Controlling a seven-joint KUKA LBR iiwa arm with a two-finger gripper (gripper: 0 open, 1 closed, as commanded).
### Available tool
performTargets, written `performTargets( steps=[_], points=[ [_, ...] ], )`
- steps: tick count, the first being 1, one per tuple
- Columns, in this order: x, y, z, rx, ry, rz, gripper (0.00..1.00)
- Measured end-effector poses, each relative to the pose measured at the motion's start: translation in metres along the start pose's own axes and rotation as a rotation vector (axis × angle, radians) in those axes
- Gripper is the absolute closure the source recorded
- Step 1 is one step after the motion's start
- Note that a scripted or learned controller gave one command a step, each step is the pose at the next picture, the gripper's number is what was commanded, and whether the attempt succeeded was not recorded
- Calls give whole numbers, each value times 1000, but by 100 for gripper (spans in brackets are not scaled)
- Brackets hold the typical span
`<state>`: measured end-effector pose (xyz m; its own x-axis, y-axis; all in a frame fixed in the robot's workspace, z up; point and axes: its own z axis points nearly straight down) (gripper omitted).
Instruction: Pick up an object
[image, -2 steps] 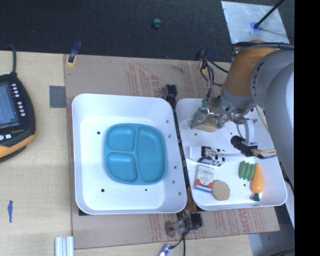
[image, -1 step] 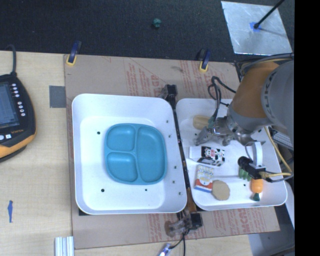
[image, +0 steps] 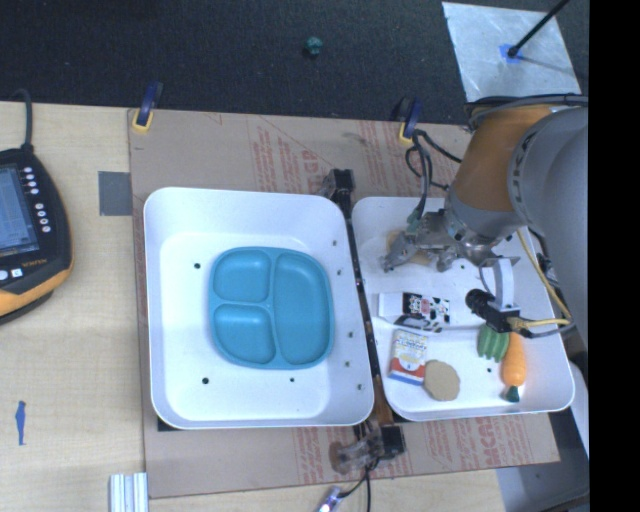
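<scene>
My gripper (image: 416, 258) hangs over the far part of the right bin (image: 545, 400), fingers spread and nothing between them. Just in front of it lies a small black-and-white card (image: 425, 308). Nearer the front lie a white packet with orange and blue print (image: 408, 358) and a round tan cookie (image: 441, 380). On the bin's right side lie a green toy piece (image: 490, 342) and an orange carrot (image: 513, 368), side by side. The arm's grey body hides the bin's far right corner.
The left bin (image: 170, 300) holds a blue divided plate (image: 270, 305). A pendant with a screen (image: 25, 225) rests on the bench at the far left. Clamps (image: 148, 105) pin the cardboard sheet at the back edge.
</scene>
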<state>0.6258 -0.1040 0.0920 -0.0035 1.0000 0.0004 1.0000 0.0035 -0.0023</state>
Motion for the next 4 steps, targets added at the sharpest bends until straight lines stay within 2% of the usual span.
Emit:
performTargets(
  steps=[1,2,3,4],
  points=[
    [-4,31,0,0,0,-2,0],
    [-12,-55,1,2,-1,-1,0],
    [6,-64,1,4,-1,-2,0],
    [5,-64,-10,4,-3,-3,100]
  ],
)
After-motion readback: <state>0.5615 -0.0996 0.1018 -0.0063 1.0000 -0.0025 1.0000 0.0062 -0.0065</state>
